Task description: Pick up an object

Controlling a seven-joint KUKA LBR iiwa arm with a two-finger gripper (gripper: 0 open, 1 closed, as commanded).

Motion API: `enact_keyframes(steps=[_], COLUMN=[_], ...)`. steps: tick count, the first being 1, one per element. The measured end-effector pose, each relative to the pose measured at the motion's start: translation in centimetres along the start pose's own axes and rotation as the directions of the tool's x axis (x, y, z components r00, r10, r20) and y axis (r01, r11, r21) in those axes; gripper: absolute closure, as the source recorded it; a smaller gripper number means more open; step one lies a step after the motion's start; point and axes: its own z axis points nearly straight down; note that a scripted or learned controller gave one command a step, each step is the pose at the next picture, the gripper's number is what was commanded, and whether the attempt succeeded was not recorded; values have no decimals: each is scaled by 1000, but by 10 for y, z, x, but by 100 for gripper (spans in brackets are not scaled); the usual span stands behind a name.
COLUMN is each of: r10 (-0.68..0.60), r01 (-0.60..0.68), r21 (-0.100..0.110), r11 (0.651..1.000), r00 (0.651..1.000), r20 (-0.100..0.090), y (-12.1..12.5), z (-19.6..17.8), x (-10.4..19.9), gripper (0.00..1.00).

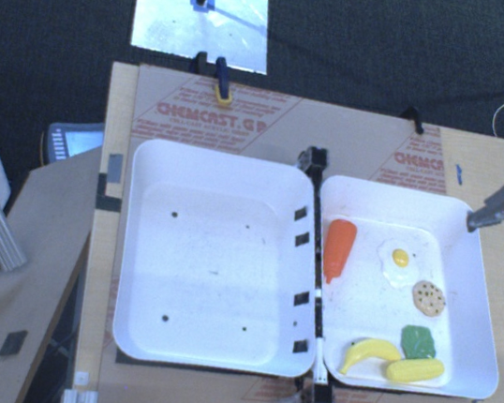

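My gripper (485, 216) hangs at the far right corner of the right bin (489, 324). That bin holds a carrot (337, 248), fried egg (398, 263), cookie (428, 298), green pepper (418, 341), banana (368, 353) and a yellow piece (415, 370) (touching the banana's tip).

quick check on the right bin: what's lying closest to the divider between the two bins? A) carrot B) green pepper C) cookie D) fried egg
A: the carrot lies along the left side of the right bin, right beside the divider, while the fried egg, the cookie and the green pepper all sit farther right.
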Motion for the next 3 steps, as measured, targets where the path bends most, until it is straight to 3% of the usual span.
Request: enact_keyframes(steps=[1, 2, 3], r10=[-4, -2, -4], r01=[4, 2, 4], r21=[1, 6, 13], r11=[1000, 1000, 1000], r00=[1000, 1000, 1000], r20=[-3, -2, -3], y=[13, 12, 42], z=[-82, -89, -76], x=[59, 55, 113], gripper=[0, 100, 100])
